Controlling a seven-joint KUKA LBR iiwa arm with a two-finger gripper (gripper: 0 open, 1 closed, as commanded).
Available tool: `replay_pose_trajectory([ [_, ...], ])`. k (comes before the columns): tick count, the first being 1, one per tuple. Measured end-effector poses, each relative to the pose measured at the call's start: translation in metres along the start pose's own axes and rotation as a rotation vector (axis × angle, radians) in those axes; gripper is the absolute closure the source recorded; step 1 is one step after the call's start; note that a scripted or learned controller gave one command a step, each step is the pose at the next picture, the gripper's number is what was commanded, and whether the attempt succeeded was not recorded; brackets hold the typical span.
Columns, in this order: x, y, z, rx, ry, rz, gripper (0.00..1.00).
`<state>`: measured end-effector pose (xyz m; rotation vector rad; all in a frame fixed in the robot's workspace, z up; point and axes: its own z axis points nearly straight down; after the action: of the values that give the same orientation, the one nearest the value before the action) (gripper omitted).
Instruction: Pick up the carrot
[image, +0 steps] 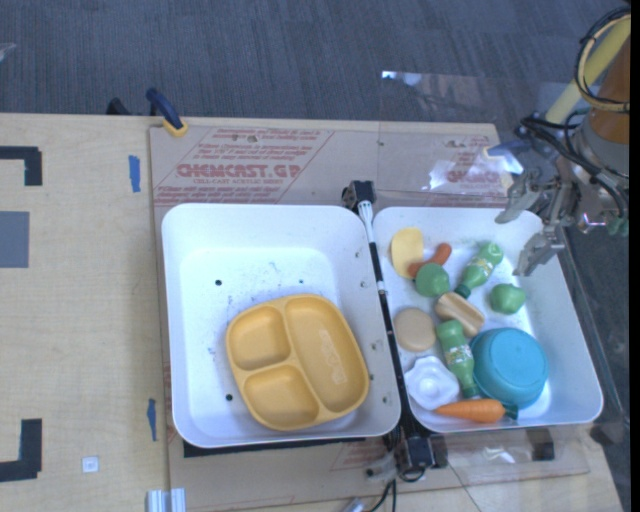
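Camera view: the carrot (470, 409) is seen lying flat at the lower edge of the right bin (580, 350), just below the blue bowl (509, 365) and beside a white egg piece (432, 382). The gripper (535, 232) is seen at the upper right of the frame, over the bin's far right corner, well apart from the carrot. Its fingers (531, 255) are spread wide, with nothing between them. A yellow divided plate (295, 361) is noted in the left bin (200, 300).

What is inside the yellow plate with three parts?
Nothing: all three sections of the yellow plate look bare. It sits in the left bin. The carrot lies in the right bin, beside the blue bowl.
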<state>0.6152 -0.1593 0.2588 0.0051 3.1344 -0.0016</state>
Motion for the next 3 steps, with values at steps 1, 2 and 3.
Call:
replay_pose_trajectory([
  [1,-0.048,0.059,-0.009,-0.002,-0.004,0.169,0.0],
  [2,-0.044,0.138,0.075,-0.001,0.008,0.561,0.0],
  [3,-0.029,0.128,0.061,0.002,0.006,0.921,0.0],
])
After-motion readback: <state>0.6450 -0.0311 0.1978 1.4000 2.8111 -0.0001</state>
